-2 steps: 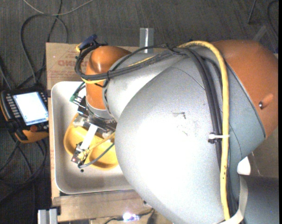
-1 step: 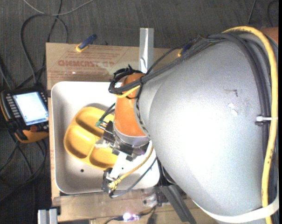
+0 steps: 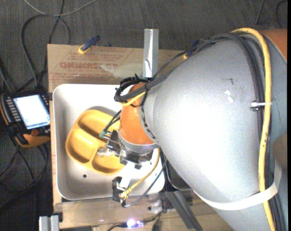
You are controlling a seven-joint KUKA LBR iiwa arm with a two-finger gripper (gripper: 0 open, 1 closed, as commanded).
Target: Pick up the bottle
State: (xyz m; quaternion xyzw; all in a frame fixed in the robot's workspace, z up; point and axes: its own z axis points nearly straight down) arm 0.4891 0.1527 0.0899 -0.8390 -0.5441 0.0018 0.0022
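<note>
**Big grey arm over the white bin**

The grey arm [image 3: 217, 119] comes in from the right and covers most of the bench. Its orange band [image 3: 133, 126] sits above the middle of the white bin [image 3: 58, 143]. Black wires [image 3: 128, 88] loop just above the band. A yellow cable [image 3: 265, 81] runs along the arm's right side.

The claw [image 3: 108, 147] is low in the bin, near its middle. It is right at the edge of a yellow dish [image 3: 85, 138]. The wrist hides the tip of the claw, so I cannot tell if it is wide, narrow or holding something.

The yellow dish lies toward the left side of the bin. It is shiny and has round hollows in it, like little bowls joined together.

I cannot tell where the bottle is, or how it looks. The arm hides the right part of the bin.

The bin rests on a sheet of brown cardboard [image 3: 87, 64] with red letters. A small blue and yellow thing [image 3: 88, 43] lies at the cardboard's top edge. A shiny metal post [image 3: 150, 52] stands at the bin's far edge. A hand-held screen [image 3: 30, 112] glows on the dark floor, left of the bin.
</note>
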